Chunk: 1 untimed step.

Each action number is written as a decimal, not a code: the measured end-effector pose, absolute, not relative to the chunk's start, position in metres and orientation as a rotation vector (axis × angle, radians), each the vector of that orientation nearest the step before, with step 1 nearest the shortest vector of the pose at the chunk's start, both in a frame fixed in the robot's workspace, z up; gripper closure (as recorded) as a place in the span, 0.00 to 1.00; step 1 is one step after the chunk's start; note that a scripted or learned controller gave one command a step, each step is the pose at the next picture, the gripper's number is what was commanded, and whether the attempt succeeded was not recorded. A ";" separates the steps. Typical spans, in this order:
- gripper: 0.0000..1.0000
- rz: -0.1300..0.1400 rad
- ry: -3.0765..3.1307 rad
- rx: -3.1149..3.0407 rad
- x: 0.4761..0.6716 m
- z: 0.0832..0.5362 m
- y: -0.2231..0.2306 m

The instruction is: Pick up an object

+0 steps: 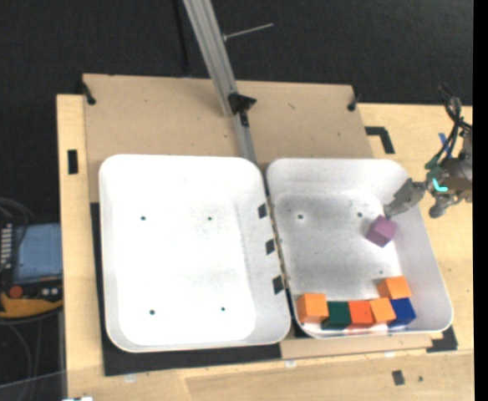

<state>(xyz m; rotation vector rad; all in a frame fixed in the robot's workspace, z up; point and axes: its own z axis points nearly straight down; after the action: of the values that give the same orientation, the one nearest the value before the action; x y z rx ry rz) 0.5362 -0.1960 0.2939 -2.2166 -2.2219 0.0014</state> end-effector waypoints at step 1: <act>0.00 -0.002 -2.225 -2.219 0.537 0.296 -0.196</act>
<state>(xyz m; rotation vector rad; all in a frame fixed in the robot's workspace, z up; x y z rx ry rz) 0.5369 -0.1959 0.2961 -2.2190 -2.2249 -0.0022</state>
